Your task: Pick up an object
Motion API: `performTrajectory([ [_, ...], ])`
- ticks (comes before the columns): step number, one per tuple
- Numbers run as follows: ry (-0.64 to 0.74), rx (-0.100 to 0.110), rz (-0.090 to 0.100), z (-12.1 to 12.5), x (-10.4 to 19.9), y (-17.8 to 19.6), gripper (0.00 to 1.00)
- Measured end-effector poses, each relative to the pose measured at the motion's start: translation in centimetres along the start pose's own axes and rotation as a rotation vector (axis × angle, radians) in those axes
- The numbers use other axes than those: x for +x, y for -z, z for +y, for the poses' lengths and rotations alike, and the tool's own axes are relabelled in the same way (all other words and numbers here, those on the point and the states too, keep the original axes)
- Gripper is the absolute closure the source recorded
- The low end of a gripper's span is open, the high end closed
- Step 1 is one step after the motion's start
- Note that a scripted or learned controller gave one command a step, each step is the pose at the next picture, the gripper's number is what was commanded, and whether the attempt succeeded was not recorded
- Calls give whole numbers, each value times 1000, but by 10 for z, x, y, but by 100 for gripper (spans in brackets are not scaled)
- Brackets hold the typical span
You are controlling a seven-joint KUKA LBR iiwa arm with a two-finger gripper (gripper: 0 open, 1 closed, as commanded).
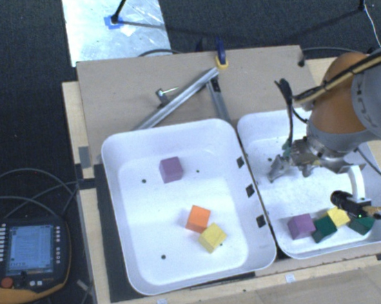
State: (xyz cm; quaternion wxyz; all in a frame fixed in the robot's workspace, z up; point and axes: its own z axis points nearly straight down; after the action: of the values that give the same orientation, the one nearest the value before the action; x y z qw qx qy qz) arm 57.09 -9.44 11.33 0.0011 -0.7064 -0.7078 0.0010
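A: Hovering over the right bin, the claw hangs above bare white floor; whether it is spread or pressed together I cannot tell.

B: And the candidates?

A: A purple cube, a dark green block, a yellow block and a green piece crowd the bin's near corner. The left bin holds a purple cube, with an orange cube touching a yellow cube.

B: Risks?

A: Dropping straight down likely grabs nothing. In the corner cluster, I'd judge a finger could land on a neighbour or jam against the wall.

B: Surroundings?

A: A wooden tabletop with a metal bar, dark carpet, a teach pendant on the floor.
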Motion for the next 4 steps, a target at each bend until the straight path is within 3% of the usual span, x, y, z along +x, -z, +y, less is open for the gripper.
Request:
performTrajectory([
  [1, 3, -6, 0, 2, 0, 13, 100],
  [3, 3, -9, -1, 4, -2, 100, 100],
  [4, 8, -6, 1, 9, 49, 95, 100],
])
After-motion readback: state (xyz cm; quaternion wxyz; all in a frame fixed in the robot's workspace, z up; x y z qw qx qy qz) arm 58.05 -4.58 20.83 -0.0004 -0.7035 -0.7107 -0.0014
